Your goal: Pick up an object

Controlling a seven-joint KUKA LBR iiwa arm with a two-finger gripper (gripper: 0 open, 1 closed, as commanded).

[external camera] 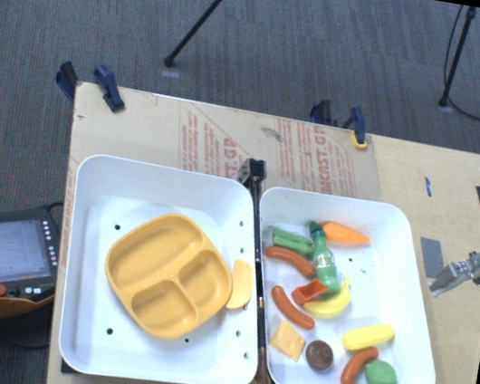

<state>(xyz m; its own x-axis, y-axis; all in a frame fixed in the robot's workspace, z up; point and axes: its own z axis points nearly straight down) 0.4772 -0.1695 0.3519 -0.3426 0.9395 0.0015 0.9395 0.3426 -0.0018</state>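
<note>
- Grey carpet surrounded a cardboard-topped bench (391,172) that carried two shallow white bins side by side, with tripod legs standing on the floor beyond it.
- Any of the toy foods in the right bin (414,249) could have served as the object to pick — an orange carrot (345,235) near the far wall, a green bottle (324,258) lying across the middle, a banana (332,302) just beside it, and two sausages (290,260) to their left.
- Nearer the front wall lay a cheese cracker (287,340), a brown round cookie (319,354), a yellow piece (368,336), another sausage (357,366) and a green lime (380,375), packed close together.
- Left bin (95,179) held a yellow divided plate (166,285), with a pale yellow slice (241,285) touching its right rim.
- Judging by the layout, the task had barely begun — nothing was lifted, and the approach was the step in hand.
- Next move would call for travelling left over the right bin's wall, choosing a piece with free space around it, such as the carrot, and descending onto it.
- At the view's right edge the gripper (465,274) hung over bare bench, well apart from every toy; it was too small and blurred for me to tell its state.
</note>
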